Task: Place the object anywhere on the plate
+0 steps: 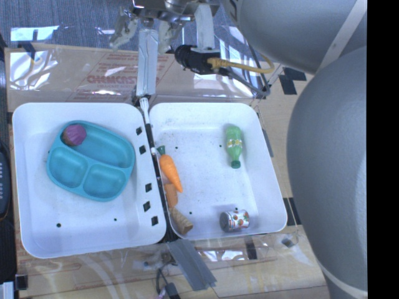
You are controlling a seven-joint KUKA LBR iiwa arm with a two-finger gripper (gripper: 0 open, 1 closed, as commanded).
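Two white bins sit side by side on the bench. Left bin [37, 229] holds a blue sectioned plate [93, 164], and a small purple object [75, 134] rests in the plate's upper-left compartment. Right bin [268, 192] holds a toy carrot [169, 172] lying against the left wall, with a tan cone-shaped piece [181, 220] just below it near the front corner. A green bottle [234, 145] lies toward the right side, well apart from the carrot. A small can [235, 220] lies on its side near the front edge. The gripper [144, 27] hangs above the far end of the bins, over the bench behind the divider, apart from every object; whether its pincer is open or closed cannot be told at this angle. The grey arm [312, 55] fills the upper right.
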